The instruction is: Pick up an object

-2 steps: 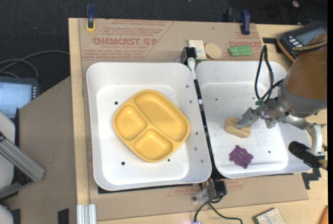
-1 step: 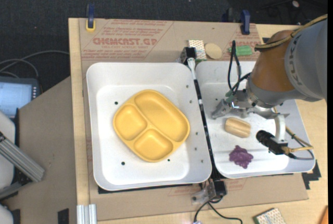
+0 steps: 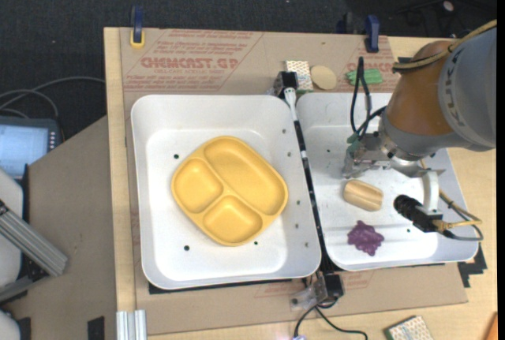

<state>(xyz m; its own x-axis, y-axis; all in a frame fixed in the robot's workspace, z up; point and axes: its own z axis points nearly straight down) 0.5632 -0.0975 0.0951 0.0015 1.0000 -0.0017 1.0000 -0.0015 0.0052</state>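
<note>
One tan block (image 3: 362, 194) | right bin (image 3: 327, 121) | just below end effector (image 3: 359, 165)

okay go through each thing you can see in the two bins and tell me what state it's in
Yellow divided plate: lying flat in the left bin, compartments up.
Tan block: on its side in the right bin.
Purple piece: resting on that bin's floor.
Gripper: low, beside the tan block.

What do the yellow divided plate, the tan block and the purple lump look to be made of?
Yellow divided plate: likely molded plastic, smooth with a soft sheen and rounded compartment walls. Tan block: possibly wood or foam; matte, pale, rounded edges. Purple lump: probably soft rubber or plastic, matte and bumpy, like toy grapes.
</note>
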